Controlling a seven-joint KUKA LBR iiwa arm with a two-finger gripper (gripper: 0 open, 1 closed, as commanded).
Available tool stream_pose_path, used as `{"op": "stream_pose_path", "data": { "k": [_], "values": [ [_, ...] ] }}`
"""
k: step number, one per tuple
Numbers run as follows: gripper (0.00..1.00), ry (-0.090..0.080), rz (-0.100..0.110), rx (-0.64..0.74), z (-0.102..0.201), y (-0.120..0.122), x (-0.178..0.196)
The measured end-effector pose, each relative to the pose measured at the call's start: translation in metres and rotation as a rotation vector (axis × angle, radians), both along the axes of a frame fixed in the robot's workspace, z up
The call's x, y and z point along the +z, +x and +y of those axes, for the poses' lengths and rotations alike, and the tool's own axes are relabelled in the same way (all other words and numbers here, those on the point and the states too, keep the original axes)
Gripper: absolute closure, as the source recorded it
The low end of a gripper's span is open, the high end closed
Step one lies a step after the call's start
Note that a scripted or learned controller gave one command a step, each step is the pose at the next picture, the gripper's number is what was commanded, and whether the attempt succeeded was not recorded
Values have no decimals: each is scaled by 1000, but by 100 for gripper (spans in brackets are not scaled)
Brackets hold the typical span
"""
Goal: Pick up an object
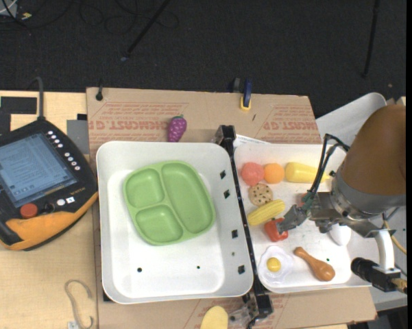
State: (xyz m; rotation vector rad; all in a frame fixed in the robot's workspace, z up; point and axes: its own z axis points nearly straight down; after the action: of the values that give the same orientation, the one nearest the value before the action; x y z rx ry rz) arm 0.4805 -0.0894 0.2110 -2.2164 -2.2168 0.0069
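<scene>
Dark floor with cables at the far side; a cardboard-covered worktop (192,115) carries two white bins side by side. A teach pendant (34,177) lies at far left and a purple grape bunch (177,128) sits on the cardboard beyond the bins.

Left bin (164,279): a green divided plate (168,202).

Right bin (343,279): toy food. Far row has a pink-red fruit (252,173), an orange (274,173) and a yellow piece (301,173). A cookie (260,195) and a corn cob (266,212) sit mid-bin; a fried egg (275,264) and a drumstick (314,264) lie near.

Arm enters from the right. End effector (284,226) is low in the right bin, dark fingers pointing left and down toward a red pepper-like piece (275,232). Fingers look parted at the pepper's right edge; nothing clearly held between them.

Key relation: the red piece lies just left of and under the fingertips, touching or nearly so. The corn lies just beyond it, long axis running left-near to right-far, and could foul the closing fingers.
</scene>
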Motion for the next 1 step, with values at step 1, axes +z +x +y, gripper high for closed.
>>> {"op": "stream_pose_path", "data": {
  "k": [1],
  "values": [
    [0,1,2,1,11,-5,-51]
  ]
}}
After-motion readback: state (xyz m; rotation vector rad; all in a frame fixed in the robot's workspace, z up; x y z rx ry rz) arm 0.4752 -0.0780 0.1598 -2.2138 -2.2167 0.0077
